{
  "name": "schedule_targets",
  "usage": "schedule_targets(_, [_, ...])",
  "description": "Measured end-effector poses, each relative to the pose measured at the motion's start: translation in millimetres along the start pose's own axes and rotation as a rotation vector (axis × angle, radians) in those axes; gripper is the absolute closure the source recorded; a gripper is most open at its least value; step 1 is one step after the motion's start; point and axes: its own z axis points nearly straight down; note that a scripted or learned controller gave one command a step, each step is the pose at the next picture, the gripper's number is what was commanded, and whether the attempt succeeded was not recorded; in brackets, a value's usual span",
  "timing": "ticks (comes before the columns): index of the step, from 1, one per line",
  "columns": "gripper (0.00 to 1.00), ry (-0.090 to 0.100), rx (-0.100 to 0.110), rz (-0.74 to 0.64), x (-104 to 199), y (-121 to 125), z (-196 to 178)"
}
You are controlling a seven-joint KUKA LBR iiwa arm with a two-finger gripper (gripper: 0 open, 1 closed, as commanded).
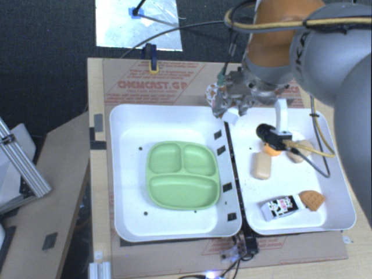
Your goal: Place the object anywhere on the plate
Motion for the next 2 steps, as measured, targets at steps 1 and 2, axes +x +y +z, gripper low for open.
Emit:
schedule_targets(1, [1.00,0.000,0.002,0.001,42.1,16.4,30.2])
schedule_targets(2, [0.00,-0.001,0.001,0.004,39.4,16.3,28.3])
